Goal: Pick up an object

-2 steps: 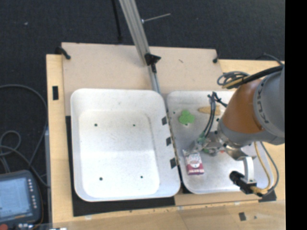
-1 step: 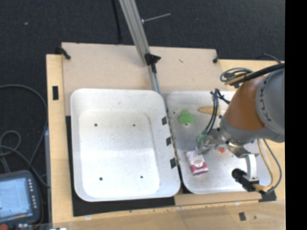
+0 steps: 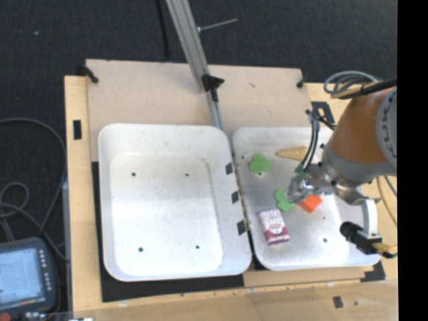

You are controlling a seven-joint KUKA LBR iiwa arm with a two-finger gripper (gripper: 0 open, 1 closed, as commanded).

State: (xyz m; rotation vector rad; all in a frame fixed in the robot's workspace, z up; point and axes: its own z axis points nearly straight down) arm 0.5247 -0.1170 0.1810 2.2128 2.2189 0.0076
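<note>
1. the arm comes in from the right side of the view and bends down over the right bin, its orange band sitting above the grey wrist.
2. the gripper hangs low in the right bin, just above its floor, near the bin's middle.
3. whether the claw is apart or together cannot be told; the wrist and cables cover it from this angle.
4. an orange block lies just beside the gripper, on its right and slightly nearer the front of the bin; it seems to rest on the floor, and no grasp on it is visible.
5. a green piece lies just left of the gripper, touching or nearly touching it.
6. a second green piece sits farther back in the right bin, near the wall shared with the left bin.
7. a small pink-and-white box lies in front of the gripper, toward the bin's front left.
8. a tan cone-like thing lies at the back of the right bin, partly behind the arm.
</note>
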